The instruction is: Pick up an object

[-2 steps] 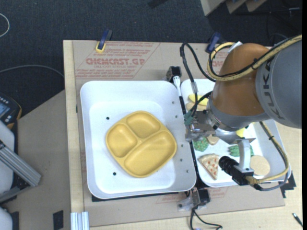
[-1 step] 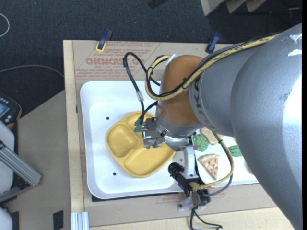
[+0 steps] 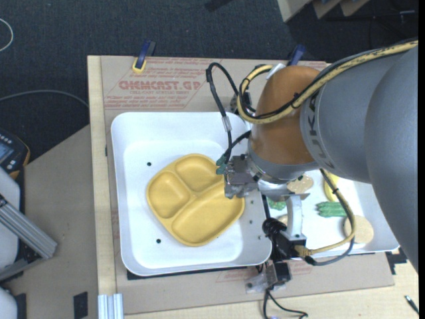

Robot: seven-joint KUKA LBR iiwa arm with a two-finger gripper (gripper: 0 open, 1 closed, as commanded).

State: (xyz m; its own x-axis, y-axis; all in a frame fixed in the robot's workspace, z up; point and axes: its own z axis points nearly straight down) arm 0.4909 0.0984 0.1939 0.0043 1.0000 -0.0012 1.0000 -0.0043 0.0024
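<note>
Yellow tray in the left bin, arm bent low over the seam between the bins.

Dark carpet surrounds the pale wooden tabletop (image 3: 106,178), with a metal rail at far left and blue clamps at the back edge. The left bin (image 3: 133,198) holds a yellow three-section tray (image 3: 192,201) lying flat. The claw (image 3: 234,181) sits at the tray's right rim; whether it is apart or together cannot be told. Under the arm, the right bin (image 3: 378,238) holds a green toy (image 3: 330,209) and yellowish pieces.
</note>
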